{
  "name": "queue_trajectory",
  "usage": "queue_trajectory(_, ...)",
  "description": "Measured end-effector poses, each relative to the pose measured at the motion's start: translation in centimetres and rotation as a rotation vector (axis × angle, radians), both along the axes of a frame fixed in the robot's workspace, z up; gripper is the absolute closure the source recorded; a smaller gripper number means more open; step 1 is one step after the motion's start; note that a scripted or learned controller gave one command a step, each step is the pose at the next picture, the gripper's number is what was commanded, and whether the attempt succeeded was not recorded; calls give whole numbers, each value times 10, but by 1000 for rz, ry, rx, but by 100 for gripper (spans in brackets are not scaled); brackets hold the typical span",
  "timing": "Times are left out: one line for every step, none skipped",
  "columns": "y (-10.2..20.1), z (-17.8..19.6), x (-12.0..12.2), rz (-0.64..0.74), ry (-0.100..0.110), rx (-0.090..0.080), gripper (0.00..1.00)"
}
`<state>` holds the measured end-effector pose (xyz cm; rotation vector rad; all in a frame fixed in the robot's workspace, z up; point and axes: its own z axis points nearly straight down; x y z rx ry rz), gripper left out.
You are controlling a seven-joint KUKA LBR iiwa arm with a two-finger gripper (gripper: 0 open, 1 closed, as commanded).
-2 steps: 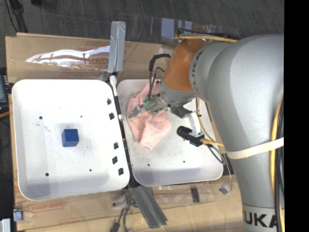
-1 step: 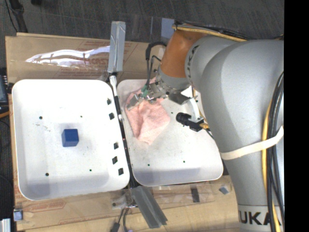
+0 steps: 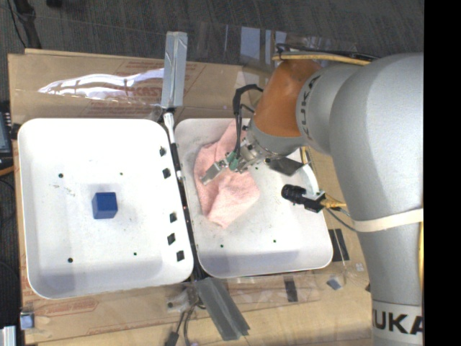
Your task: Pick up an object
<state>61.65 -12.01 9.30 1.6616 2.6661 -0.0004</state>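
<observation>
The gripper (image 3: pixel 216 170) hangs low over the right bin (image 3: pixel 302 254), above a crumpled pink cloth (image 3: pixel 229 187) that lies in the bin's left half, running from near the far rim toward the middle. Its fingers (image 3: pixel 210 173) appear to stand apart, one metal tip resting on or just over the cloth's upper folds; nothing is seen clamped between them. A blue cube (image 3: pixel 105 205) sits alone in the left bin (image 3: pixel 43 265), well apart from the arm (image 3: pixel 360 143). From here the likeliest failure is a pinch that catches only a loose top fold, so the cloth slides free as it is lifted, or a closing on air if the tips ride above the fabric. Pressing too deep risks scraping the bin floor or snagging the cloth against the divider between the bins. On the arm's base, at the lower right, the letters "UKA" of the maker's name can be read; faint red print on the cardboard (image 3: pixel 94 85) along the bench's far edge is too blurred to make out.
</observation>
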Motion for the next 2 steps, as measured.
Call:
queue_trajectory(19,-1,-30,-27,1,0,0)
queue_trajectory(48,100,-32,-24,0,0,0)
